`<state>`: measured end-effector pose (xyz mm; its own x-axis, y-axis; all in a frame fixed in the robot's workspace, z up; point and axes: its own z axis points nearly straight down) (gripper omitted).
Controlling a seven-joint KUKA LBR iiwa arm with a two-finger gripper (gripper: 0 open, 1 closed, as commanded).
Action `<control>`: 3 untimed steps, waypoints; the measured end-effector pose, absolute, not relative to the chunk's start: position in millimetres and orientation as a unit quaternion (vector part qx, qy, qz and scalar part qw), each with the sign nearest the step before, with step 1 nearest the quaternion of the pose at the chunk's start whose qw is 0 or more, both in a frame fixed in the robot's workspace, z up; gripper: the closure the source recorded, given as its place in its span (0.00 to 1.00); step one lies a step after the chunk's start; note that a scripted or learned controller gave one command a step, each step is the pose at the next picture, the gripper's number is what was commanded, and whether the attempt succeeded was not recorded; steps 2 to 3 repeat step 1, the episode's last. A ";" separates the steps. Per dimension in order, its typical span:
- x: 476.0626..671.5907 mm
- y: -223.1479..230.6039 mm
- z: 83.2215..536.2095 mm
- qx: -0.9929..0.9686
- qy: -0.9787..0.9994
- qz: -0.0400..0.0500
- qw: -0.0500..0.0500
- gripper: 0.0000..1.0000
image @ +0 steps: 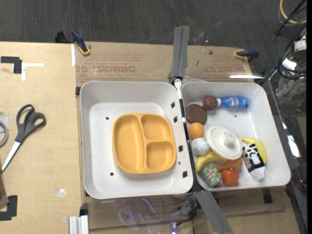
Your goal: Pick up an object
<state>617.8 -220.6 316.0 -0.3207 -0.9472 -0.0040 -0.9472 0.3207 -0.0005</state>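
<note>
The right bin (265, 106) holds a heap of small objects. A blue bottle (234, 102) lies at the back beside a small dark berry-like piece (210, 102) and a brown round cookie (196, 114). An orange ball (196, 130) and a white crumpled ball (199, 146) sit by the left wall. A white round lid (224, 142) rests in the middle over a yellow banana (207, 161). A green packet (210, 175) and a red piece (230, 177) lie at the front. A yellow, black and white packet (254, 157) lies at the right.
The left bin (92, 130) holds a yellow divided plate (144, 143). Scissors (22, 128) lie on the wooden bench at the left. Brown cardboard (126, 65) lies behind the bins, held by blue clamps (80, 42). Cables (292, 13) hang at the upper right.
</note>
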 end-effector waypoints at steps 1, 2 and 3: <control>660.1 -220.9 309.3 -0.703 0.711 0.000 0.003 1.00; 660.1 -220.9 309.3 -0.703 0.711 0.000 0.003 1.00; 660.1 -220.9 309.3 -0.703 0.711 0.000 0.003 1.00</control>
